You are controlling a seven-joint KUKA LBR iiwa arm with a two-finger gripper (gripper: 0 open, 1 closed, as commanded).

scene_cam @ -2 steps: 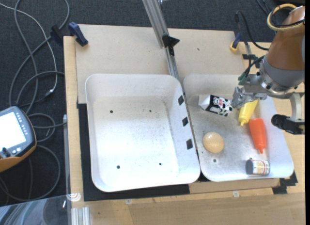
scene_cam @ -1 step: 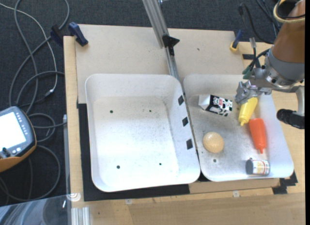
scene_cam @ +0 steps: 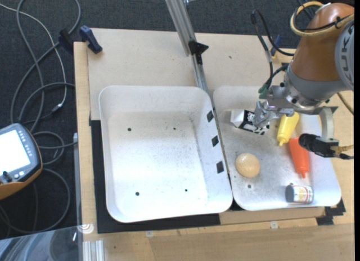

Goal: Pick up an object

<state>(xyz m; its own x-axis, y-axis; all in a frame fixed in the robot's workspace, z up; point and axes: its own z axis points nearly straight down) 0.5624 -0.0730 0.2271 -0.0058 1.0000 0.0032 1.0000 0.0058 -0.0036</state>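
Note:
In the right bin [scene_cam: 323, 189], my gripper [scene_cam: 261, 117] hangs low over the right end of a small black-and-white box [scene_cam: 243, 120] near the bin's back left. Whether the box is in its grasp is not visible. A yellow bottle [scene_cam: 287, 128] lies just right of the gripper, partly under the wrist. Beside it is an orange bottle [scene_cam: 300, 157]. A tan egg-shaped object [scene_cam: 247, 165] rests in the middle of the bin, and a small can [scene_cam: 298, 193] lies on its side near the front edge.
The left bin [scene_cam: 152, 158] sits next to the right one, with a raised divider wall [scene_cam: 216, 150] between them. An aluminium post [scene_cam: 183, 15] slants up behind the bins. Cables [scene_cam: 320, 144] trail off the wrist at right.

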